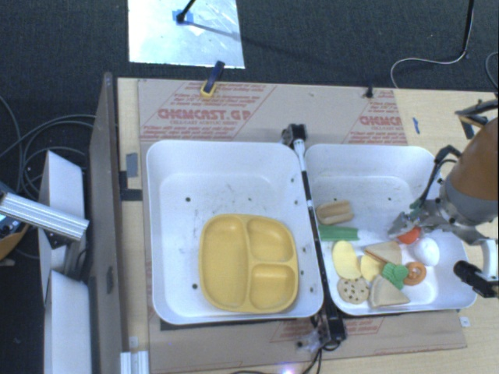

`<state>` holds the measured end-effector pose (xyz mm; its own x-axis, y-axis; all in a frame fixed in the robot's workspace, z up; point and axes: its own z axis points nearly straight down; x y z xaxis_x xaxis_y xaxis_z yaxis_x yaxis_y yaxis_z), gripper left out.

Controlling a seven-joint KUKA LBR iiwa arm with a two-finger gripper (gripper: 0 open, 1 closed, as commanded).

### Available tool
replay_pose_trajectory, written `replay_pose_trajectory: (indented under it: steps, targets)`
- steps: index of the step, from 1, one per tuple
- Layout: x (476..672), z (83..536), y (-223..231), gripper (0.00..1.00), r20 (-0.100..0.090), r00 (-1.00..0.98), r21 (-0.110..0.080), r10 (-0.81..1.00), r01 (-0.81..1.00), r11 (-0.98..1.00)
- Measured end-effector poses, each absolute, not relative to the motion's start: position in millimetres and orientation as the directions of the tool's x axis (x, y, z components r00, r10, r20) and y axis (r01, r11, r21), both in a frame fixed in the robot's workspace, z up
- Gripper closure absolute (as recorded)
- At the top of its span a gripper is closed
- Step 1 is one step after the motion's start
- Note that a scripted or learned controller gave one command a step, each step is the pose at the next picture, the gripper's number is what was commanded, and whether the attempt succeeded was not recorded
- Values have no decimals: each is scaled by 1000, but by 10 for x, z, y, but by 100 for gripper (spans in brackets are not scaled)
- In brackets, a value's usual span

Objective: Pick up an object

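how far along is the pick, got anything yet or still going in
Done: the arm has reached into the right bin, with the end effector low over the toy food beside a red piece and the white egg. In hand: nothing visibly held. Left: closing on an item and lifting it out.

Bench with two bins

A light wooden bench [257, 104], printed with red lettering, fills mid-frame; two shallow white plastic bins, left bin [175, 178] and right bin [366, 166], sit touching side by side on it.
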<state>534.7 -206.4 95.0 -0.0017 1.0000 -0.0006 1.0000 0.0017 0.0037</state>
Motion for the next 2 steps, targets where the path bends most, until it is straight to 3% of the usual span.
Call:
replay_pose_trajectory:
  steps: [1,2]
  targets:
    - [5937,1112,-1343,100,1,-13,8,1000,1000,13]
    - [5651,2007,-456,100,3,-13,8,1000,1000,13]
